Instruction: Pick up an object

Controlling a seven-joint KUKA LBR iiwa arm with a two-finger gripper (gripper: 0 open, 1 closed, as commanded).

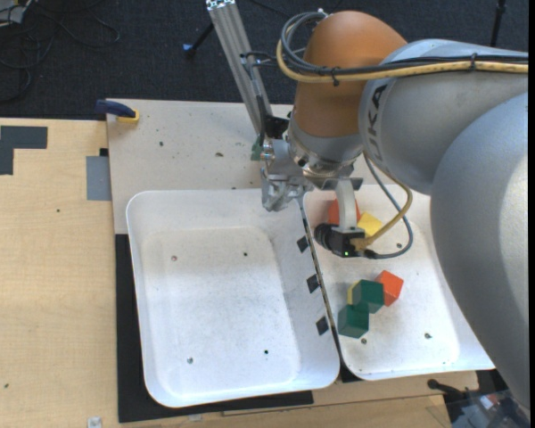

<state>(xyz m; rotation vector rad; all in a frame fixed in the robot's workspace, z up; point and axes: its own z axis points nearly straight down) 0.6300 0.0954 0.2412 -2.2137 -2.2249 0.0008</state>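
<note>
Several small blocks lie in the right bin (428,350): an orange block (344,210) and a yellow block (371,226) near the back, partly hidden by the wrist. Nearer the front lie a red-orange block (391,286) and two green blocks (368,292) (354,321). My gripper (278,193) hangs at the back edge of the bins, over the divider between them, to the left of the blocks. I see no block in it. The large orange wrist band (348,69) and the grey arm cover the back of the right bin.
The left bin (214,310) is to the left of the gripper, its floor bare white. A slanted metal post (236,52) with a checkered top rises behind the gripper. A blue and yellow clamp (116,110) lies at the bench's back left.
</note>
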